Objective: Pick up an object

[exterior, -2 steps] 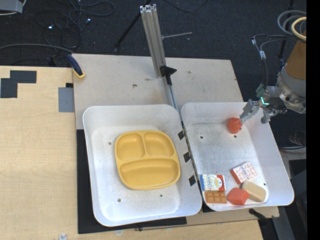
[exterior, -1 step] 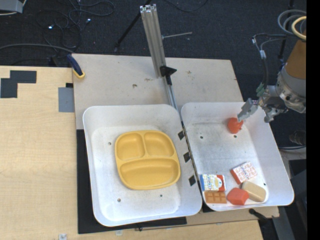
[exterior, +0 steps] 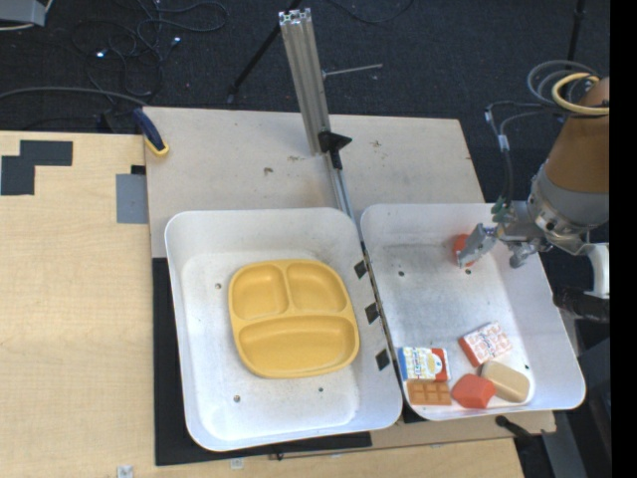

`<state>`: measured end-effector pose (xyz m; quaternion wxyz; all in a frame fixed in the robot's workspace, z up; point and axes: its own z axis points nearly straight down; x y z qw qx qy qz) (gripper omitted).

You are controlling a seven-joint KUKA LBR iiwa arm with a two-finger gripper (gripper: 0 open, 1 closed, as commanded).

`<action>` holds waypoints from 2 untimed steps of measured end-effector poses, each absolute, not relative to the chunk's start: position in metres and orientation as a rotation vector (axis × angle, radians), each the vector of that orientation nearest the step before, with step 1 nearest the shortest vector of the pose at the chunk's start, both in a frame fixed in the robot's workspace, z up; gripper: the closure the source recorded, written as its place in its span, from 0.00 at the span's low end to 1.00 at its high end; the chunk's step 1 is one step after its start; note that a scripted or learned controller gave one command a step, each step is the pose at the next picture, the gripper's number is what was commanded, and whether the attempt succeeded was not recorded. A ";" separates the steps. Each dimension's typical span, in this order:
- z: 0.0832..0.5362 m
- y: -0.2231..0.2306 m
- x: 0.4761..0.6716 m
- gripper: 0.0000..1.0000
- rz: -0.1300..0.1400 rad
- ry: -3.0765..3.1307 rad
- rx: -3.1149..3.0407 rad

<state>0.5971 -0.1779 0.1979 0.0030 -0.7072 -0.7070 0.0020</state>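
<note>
Yellow 3-compartment plastic tray (exterior: 294,318) lies in smooth white bin (exterior: 199,267).

right bin (exterior: 438,297) centre open, toys (exterior: 468,371) crowd near edge

You are looking down on a pale bench top (exterior: 398,157) that stands over a dark carpeted floor (exterior: 129,28) strewn with black cables (exterior: 60,96). To your left lies a light wooden board (exterior: 70,307) with dark and grey rectangular patches near its top edge, and a blue and yellow tool (exterior: 151,133) rests at the bench's far left corner. An aluminium post (exterior: 306,80) rises from the bench's middle, and the light falls evenly with soft shadows.
</note>
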 end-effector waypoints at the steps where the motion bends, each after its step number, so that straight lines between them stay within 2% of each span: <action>1: 0.135 -0.176 0.601 0.00 0.007 -2.216 -2.217; 2: 0.088 -0.175 0.602 0.00 -0.002 -2.220 -2.223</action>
